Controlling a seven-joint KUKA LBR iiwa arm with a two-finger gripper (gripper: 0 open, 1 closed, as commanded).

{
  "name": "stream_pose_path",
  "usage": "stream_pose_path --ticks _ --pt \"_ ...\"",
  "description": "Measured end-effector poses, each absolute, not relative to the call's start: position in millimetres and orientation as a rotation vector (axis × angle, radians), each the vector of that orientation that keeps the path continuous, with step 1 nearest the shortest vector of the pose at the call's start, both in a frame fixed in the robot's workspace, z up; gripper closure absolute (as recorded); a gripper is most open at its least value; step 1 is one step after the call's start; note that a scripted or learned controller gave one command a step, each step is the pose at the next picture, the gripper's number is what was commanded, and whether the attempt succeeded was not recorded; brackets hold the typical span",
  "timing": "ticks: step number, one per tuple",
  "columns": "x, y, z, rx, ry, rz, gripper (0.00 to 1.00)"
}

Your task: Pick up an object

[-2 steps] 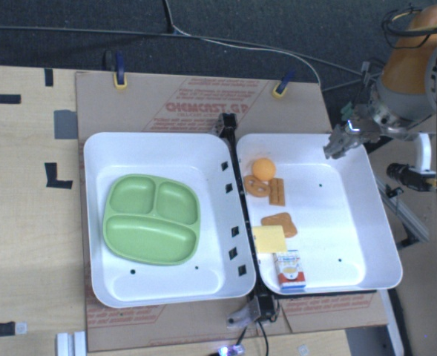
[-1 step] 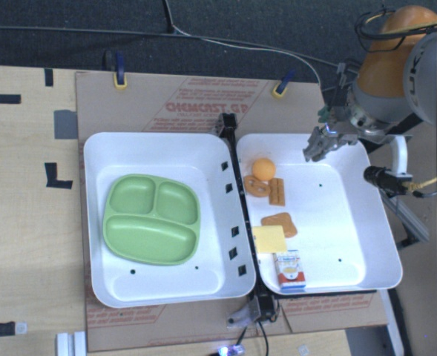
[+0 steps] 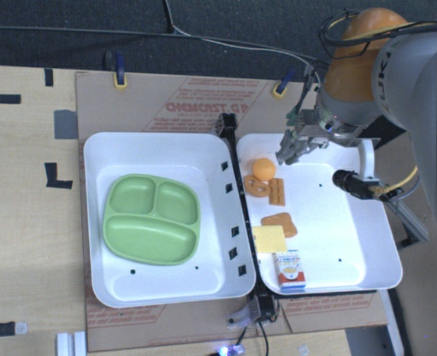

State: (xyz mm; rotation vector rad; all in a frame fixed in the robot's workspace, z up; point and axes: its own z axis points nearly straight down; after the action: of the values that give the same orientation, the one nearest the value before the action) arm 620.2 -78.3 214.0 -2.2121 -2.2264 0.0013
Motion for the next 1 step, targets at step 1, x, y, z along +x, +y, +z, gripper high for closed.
stream_pose_path --ticks 1 --pt "629.3 -20.3 224.4 -2.212 -2.228 -0.001 1.0"
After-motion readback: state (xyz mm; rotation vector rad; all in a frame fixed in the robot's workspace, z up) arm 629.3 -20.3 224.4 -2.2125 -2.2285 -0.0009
